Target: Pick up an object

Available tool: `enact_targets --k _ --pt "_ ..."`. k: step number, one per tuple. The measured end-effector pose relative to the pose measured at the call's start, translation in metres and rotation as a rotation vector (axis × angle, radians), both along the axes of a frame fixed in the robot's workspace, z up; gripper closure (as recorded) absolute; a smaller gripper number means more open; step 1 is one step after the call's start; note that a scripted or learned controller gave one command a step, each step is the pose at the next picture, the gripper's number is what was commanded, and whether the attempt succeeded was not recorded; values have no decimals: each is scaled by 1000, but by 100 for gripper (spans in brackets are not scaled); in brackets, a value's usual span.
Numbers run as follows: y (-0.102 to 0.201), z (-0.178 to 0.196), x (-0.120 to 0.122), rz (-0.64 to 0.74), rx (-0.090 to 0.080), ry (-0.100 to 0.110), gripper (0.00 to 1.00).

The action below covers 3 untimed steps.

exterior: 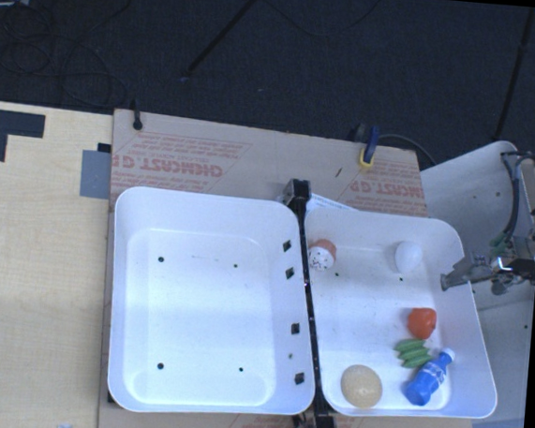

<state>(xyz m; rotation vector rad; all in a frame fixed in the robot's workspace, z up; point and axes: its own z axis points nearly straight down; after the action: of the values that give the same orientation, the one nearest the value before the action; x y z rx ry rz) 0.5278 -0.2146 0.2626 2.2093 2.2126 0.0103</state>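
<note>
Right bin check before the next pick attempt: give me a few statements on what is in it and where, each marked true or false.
1. The blue bottle lies in the right bin. True.
2. The red object sits in the left bin. False: it is in the right bin, above the green object.
3. The gripper holds the white ball. False: the ball lies apart from it on the bin floor.
4. The beige round object lies left of the blue bottle. True.
5. The speckled object sits by the divider between the bins. True.

The claw [451, 278] hangs at the right bin's [469, 322] edge, near a white ball [407, 257].
</note>
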Motion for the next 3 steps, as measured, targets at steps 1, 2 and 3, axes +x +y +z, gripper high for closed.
enact_targets --k 1,2,3 --pt "2 -116 -57 -4 12 30 0" --pt "3 -133 -53 -1 8 20 0" --pt "2 -142 -52 -3 8 19 0"
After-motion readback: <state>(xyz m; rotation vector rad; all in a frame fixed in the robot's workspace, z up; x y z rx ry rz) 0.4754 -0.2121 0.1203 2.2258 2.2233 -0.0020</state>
